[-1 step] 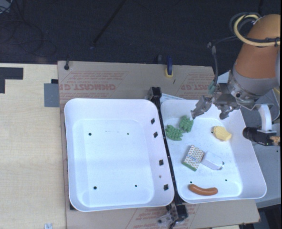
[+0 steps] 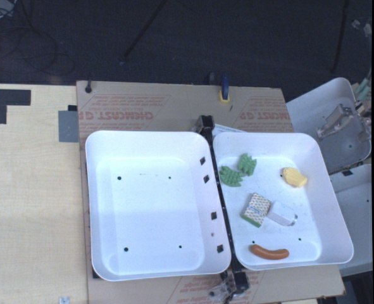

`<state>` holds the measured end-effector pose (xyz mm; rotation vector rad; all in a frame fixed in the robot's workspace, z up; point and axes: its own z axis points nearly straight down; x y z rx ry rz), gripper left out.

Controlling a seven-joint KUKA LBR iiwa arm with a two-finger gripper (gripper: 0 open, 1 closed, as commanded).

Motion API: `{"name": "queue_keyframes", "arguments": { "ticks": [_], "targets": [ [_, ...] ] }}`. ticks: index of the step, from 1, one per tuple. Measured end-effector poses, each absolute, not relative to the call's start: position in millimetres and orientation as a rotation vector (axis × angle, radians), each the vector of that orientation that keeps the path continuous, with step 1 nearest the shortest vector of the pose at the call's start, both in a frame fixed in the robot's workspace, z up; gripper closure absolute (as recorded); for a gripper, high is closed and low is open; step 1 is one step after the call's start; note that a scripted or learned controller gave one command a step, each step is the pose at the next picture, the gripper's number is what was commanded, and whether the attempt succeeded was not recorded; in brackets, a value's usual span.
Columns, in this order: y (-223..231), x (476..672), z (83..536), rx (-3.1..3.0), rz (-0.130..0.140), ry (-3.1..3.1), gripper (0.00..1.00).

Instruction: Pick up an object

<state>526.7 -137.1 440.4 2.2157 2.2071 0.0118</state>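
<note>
The left bin (image 2: 149, 201) offers nothing to grasp; every candidate lies in the right bin (image 2: 313, 147): two green pieces (image 2: 238, 170) upper left, a patterned block (image 2: 257, 208) touching a clear piece (image 2: 281, 216), a sausage (image 2: 269, 253) lower down, a yellow lump (image 2: 294, 177) right. The sausage or lump, lying apart, seems the easiest pick. Whether the gripper is spread or pressed together, I cannot tell.

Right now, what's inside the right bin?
The right bin holds two green pieces, a yellow piece, a patterned block touching a clear piece, and a sausage. Nothing looks covered.
</note>
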Motion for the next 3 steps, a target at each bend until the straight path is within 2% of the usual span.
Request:
{"name": "queue_keyframes", "arguments": {
  "ticks": [1, 2, 3],
  "targets": [
    [-203, 484.4, 530, 2.221, 0.003, 2.207, 0.00],
    [-199, 487.2, 533, 2.221, -0.005, 2.225, 1.00],
    [-213, 486.7, 449, 2.229, -0.008, 2.227, 1.00]
  ]
}}
